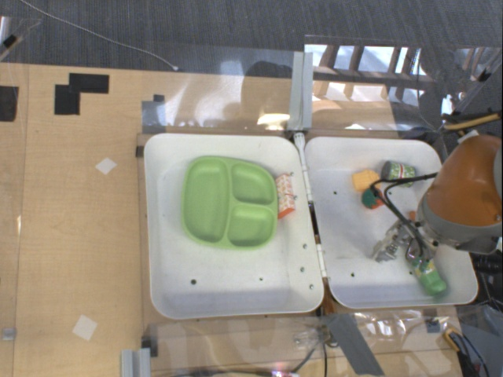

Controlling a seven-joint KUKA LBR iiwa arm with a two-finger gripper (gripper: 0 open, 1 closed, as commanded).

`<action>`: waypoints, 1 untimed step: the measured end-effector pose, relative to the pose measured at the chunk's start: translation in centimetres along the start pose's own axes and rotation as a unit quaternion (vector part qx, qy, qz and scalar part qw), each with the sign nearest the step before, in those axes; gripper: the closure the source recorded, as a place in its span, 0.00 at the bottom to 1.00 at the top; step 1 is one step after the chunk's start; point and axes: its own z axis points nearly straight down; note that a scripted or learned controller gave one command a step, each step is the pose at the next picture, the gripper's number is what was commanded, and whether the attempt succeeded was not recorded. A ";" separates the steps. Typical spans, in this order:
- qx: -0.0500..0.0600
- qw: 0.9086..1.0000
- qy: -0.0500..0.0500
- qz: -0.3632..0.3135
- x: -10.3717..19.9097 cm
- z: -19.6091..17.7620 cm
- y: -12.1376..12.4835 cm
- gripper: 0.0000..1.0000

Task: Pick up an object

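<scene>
Bench (71,234) boards of pale wood run along the near side, with two shallow white bins set side by side on them. Nearest in the right bin (346,289), by its near right corner, a small green bottle (430,277) lies on its side. Just above it the gripper (393,247) hangs low over the bin floor, a metal tangle reaching in from the right edge; I cannot tell from here how its hand is set, and nothing shows plainly caught in it. The grey arm (464,210) with its orange band looms over the right wall of that bin, and a black cable (393,199) loops from it across the white floor.

Farther back in the same bin, toward its far side, a yellow block (363,181) sits touching a small orange-and-green piece (369,199), and just beside them a green can (399,170) lies tipped over.

In the left bin (173,289), a lime-green divided plate (229,202) rests near the middle, slightly toward the far side. A red-and-white packet (285,195) lies against the plate's right rim, close to the wall shared by the bins.

Beyond the bins, a clear plastic sheet (236,93) and a metal post (299,93) stand at the far edge, then dark grey carpet (236,14).
</scene>
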 end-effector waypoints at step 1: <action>-0.002 0.989 0.000 0.150 2.7 0.0 5.2 1.00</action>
